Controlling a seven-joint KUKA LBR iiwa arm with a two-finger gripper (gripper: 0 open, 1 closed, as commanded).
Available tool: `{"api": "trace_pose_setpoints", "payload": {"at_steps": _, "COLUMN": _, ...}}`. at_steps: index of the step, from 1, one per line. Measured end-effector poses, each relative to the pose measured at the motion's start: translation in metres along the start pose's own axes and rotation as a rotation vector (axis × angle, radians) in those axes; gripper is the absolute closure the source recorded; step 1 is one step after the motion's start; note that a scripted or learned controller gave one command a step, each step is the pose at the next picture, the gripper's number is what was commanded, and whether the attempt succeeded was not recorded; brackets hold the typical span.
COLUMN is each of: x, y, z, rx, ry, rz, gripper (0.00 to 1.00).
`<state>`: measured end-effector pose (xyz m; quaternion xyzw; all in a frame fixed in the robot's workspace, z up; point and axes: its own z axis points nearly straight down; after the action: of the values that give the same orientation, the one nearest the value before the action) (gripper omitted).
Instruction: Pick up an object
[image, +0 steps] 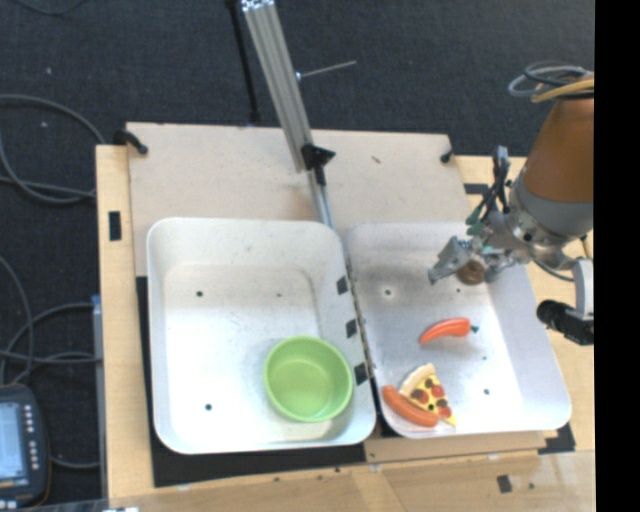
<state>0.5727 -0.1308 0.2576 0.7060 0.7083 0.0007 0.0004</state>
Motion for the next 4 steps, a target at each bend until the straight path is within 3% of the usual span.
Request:
{"api": "trace_pose_setpoints", "payload": {"at_steps": 1, "x": 0.0, "y": 0.0, "z": 0.0, "rx": 0.0, "ry": 0.0, "rz": 0.001, "gripper": 0.0}}
{"api": "trace_pose_setpoints", "payload": {"at_steps": 3, "x": -0.007, "y": -0.008, "z": 0.108, "rx": 0.005, "ry": -0.003, "rz": 0.005, "gripper": 0.0}}
{"api": "trace_pose_setpoints", "payload": {"at_steps": 4, "x": -0.01, "y": -0.003, "z": 0.153, "rx": -0.013, "ry": -0.008, "rz": 0.003, "gripper": 0.0}}
